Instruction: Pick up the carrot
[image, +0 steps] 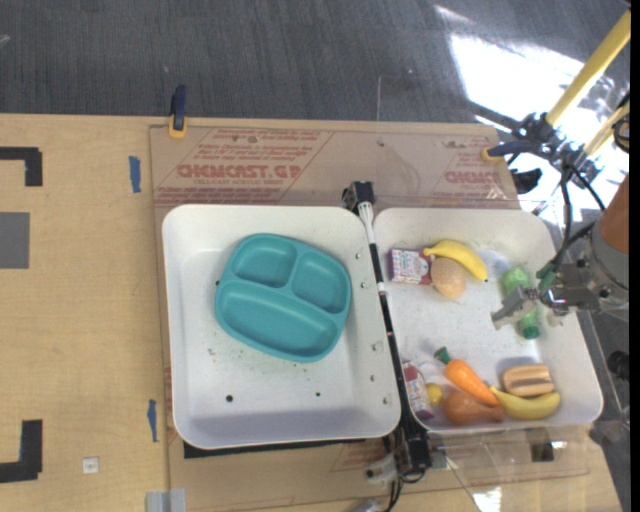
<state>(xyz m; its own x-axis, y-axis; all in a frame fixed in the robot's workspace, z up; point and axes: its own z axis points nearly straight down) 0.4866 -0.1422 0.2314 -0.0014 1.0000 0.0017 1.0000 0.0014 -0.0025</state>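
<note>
Dark floor lies behind a wooden desk that holds two white bins side by side. Inside the left bin sits a big blue plate with three parts, out of the way. Food toys crowd the right bin. Over its right side hangs the gripper, near something green; I cannot tell how it is set. Down by the front edge lies the carrot, touching a yellow banana and a little bun, well apart from the gripper.
</note>
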